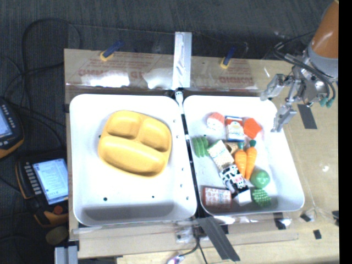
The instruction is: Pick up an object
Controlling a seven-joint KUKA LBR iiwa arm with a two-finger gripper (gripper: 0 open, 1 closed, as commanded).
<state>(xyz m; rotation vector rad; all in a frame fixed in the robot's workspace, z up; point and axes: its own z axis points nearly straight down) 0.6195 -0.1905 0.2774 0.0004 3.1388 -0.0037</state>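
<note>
Bench [322,164], end effector [278,106] spread open, empty, above right bin's [286,147] corner

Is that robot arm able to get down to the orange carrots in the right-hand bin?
Probably yes: the gripper hangs beside the right bin, and the carrots lie on top, uncovered, though other toys crowd them.

Grey arm with orange band at upper right, tool [279,104] fingers spread apart, pointing down-left, holding nothing

Dark carpet floor [165,7]; wooden bench [319,164]; black cables [33,48] left.
</note>
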